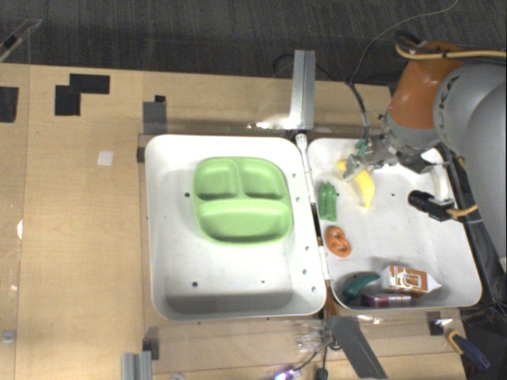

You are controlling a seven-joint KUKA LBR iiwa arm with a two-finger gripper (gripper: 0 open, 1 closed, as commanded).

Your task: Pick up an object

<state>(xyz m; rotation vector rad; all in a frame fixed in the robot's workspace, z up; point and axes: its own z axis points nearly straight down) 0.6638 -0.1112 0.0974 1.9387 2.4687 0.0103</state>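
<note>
Two shallow white bins sit side by side on the desk (71, 236). The left bin (170, 220) holds a single thing: a green divided plate (242, 198) with two small compartments at the far side and one long one at the near side, lying flat in the upper middle of the bin. None of its compartments has anything in it.

The right bin (400, 232) holds several small things. A yellow banana (364, 187) lies near the bin's far left corner, roughly lengthwise toward the camera. Just to its left, close to the wall between the bins, lies a small green vegetable-like piece (327, 200). Below that is an orange pretzel-shaped piece (338, 241). Along the near wall lie a dark teal object (360, 283), a dark purple tube-like thing (388, 298) just beside it, and a small white and brown carton (409, 278) on its side.

The tool (366, 155) is low over the far left part of the right bin, right at the far end of the banana. It seems to touch or nearly touch the fruit, but I cannot tell how wide it stands, nor whether it grips anything. The grey arm (471, 101) with its orange band (413, 93) covers the bin's far right corner.

The other things lie apart from the banana.
</note>
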